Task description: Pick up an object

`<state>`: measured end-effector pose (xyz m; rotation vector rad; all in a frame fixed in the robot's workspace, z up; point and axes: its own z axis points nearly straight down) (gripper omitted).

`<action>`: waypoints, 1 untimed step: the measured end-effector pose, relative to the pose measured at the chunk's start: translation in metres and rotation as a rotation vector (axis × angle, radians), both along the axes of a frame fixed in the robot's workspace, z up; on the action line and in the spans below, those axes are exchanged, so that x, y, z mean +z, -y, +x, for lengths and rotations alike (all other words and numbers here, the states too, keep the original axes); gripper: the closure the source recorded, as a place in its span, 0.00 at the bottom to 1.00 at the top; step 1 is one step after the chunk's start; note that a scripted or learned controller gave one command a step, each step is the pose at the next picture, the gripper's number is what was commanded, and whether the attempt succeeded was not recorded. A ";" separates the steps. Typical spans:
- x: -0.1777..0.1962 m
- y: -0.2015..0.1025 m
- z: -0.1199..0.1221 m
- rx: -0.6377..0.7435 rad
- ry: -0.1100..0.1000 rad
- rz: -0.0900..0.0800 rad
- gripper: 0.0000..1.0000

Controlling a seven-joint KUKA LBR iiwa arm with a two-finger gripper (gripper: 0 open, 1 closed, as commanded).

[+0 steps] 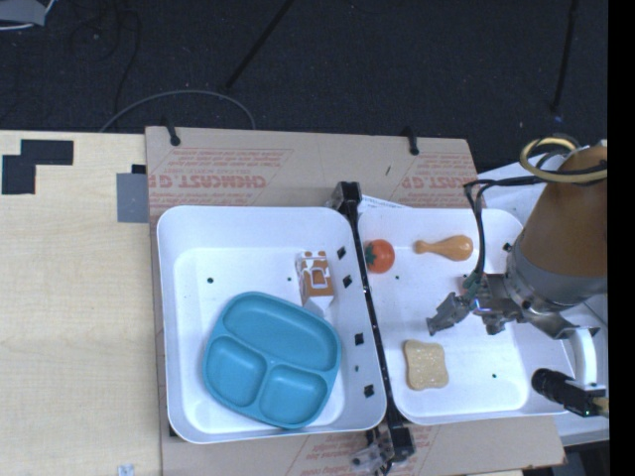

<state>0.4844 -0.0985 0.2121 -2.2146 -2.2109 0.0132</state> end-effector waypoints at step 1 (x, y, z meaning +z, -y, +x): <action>0.005 0.000 0.002 0.001 0.010 -0.002 0.00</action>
